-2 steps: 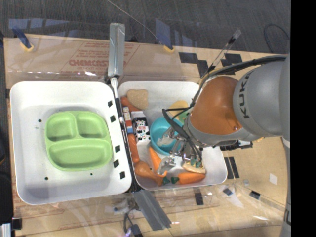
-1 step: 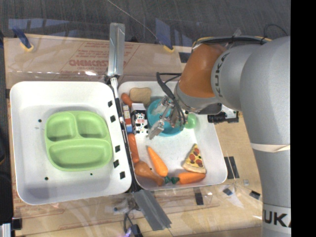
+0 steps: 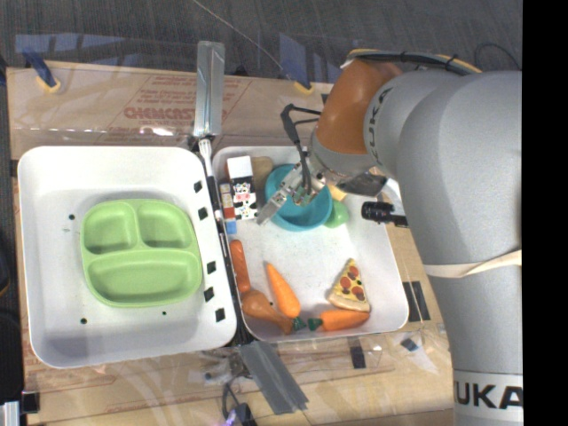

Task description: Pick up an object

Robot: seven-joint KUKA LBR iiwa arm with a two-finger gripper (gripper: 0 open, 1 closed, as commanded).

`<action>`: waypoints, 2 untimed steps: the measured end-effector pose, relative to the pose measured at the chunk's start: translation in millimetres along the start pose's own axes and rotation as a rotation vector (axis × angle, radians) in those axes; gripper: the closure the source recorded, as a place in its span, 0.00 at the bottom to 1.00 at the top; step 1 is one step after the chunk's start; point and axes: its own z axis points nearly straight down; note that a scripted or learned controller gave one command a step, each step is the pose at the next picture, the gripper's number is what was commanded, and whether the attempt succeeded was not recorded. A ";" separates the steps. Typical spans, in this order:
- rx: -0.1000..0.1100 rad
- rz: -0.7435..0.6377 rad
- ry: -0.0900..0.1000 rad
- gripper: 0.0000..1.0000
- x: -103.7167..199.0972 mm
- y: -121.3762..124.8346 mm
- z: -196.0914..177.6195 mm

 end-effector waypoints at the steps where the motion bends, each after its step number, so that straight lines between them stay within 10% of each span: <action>1: 0.010 0.111 -0.011 0.00 3.2 5.6 -1.3; 2: 0.001 -0.080 0.006 0.00 4.1 -18.0 1.6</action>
